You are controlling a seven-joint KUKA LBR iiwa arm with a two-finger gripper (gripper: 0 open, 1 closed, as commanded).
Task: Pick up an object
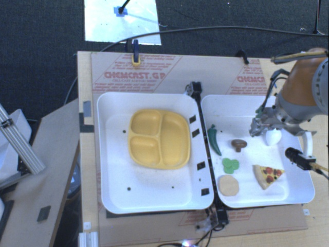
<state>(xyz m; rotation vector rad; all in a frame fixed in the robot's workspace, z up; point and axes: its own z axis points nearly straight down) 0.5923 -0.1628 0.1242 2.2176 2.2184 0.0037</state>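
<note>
A small white egg (273, 137) lies in the right bin (241, 107), near its far right side. The claw (258, 127) is just beside the egg, on its left, low over the bin floor. I cannot tell if the claw is apart or together, and I cannot tell if it touches the egg. The grey arm (303, 89) with its orange band comes in from the right, above the egg.

More toy food lies in the same bin. A brown mushroom (238, 145) sits a little left of the claw. A green pepper (214, 140) lies by the bin's left wall. Under the mushroom there is a small green bumpy thing (230, 164), and just below that a round tan cookie (229, 185). A pizza slice (268, 175) lies to the right of the cookie, near the front of the bin. None of these touch the claw.

The left bin (118, 189) holds a yellow plate (159, 138) with three parts. The plate sits in the middle of that bin.

Both bins sit side by side on the desk (216, 71), which has red letters on it.
</note>
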